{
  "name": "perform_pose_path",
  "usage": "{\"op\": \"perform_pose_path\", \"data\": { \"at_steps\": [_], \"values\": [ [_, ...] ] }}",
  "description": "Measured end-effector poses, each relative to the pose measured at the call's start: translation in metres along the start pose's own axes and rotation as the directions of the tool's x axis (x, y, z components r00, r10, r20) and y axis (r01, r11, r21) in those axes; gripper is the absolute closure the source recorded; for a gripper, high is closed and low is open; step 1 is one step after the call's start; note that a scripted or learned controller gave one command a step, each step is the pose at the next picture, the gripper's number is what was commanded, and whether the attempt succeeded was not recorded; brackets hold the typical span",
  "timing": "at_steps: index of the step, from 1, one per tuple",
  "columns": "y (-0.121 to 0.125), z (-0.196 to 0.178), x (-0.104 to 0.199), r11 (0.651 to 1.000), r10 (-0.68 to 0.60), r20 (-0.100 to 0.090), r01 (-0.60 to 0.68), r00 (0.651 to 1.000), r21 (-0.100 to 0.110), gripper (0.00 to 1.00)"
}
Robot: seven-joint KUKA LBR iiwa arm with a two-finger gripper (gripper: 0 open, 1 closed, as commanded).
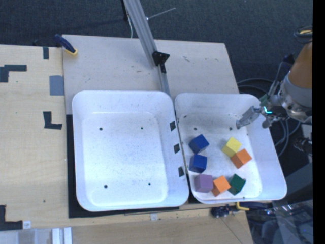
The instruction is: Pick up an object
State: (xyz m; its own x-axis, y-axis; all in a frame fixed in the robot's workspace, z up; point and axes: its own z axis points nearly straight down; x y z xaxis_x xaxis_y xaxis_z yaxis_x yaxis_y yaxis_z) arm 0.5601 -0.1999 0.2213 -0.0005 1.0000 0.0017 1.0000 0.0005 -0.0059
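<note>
Above right bin's [269, 151] far edge — fingers [249, 118] spread, unloaded.

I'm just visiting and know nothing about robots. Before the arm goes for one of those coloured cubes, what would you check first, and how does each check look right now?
1. Cubes to pick lie in the right bin: ok, seven of them.
2. Gripper is carrying nothing: ok, nothing shows at its tip.
3. Gripper is above the right bin: ok, near the far right part, apart from the cubes.
4. An easy target stands free: ok, the upper blue cube has space around it.
5. Crowded cubes avoided: not ok for the purple cube, orange cube and green cube, which sit together.
6. Jaws open wide enough: cannot tell.
</note>
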Motion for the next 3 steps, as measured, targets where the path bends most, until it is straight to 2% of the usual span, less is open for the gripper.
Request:
{"op": "perform_pose_path", "data": {
  "at_steps": [1, 3],
  "values": [
    [0.001, -0.003, 0.0, 1.0, -0.002, 0.001, 0.002, 1.0, -0.005, 0.0],
    [0.016, 0.099, 0.0, 1.0, -0.002, 0.001, 0.002, 1.0, 0.0, 0.0]
  ]
}}
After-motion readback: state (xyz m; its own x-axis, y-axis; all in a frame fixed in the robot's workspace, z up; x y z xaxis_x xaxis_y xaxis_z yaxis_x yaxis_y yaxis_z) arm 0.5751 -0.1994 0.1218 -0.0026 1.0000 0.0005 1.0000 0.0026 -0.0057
